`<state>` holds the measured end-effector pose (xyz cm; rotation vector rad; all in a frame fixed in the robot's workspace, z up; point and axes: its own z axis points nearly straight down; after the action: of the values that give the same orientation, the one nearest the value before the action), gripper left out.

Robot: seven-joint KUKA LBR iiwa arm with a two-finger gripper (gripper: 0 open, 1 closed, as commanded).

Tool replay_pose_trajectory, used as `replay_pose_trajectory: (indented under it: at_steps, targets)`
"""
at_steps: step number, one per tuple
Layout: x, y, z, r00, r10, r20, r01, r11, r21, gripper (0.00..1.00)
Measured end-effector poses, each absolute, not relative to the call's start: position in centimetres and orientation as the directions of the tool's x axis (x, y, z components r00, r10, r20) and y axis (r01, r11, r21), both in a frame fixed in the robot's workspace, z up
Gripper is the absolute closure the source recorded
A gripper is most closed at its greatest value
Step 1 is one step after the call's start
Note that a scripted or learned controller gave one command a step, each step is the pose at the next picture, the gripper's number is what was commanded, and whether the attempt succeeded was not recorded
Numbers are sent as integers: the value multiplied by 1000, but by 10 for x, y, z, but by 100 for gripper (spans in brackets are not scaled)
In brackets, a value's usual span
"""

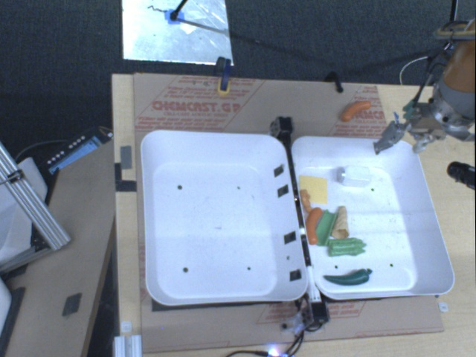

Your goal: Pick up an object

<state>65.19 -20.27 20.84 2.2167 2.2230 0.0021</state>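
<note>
My gripper point(405, 137) hangs open above the far right corner of the right bin point(416, 199), its two grey fingers spread apart with nothing between them. Below and to its left in that bin lie a clear white block point(355, 175), a yellow square point(313, 190), an orange-red carrot-like piece point(314, 219), a green vegetable point(325, 227), a tan cone point(341, 222), a green pepper point(346, 247) and a dark green chilli point(348, 277). An orange sausage-shaped toy point(355, 111) rests on the cardboard outside the bin, left of the gripper.
The left bin point(216, 214) stands beside the right one, joined by a black hinge strip point(294, 199). A yellow-and-blue clamp point(222, 76) sits at the cardboard's far edge. A cable point(416, 65) loops near the arm at the right.
</note>
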Motion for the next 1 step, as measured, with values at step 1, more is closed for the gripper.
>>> replay_pose_trajectory:
  at_steps: [1]
  targets:
    - [664, -116, 239, -10, 1000, 1, 1000, 10, 5, 0]
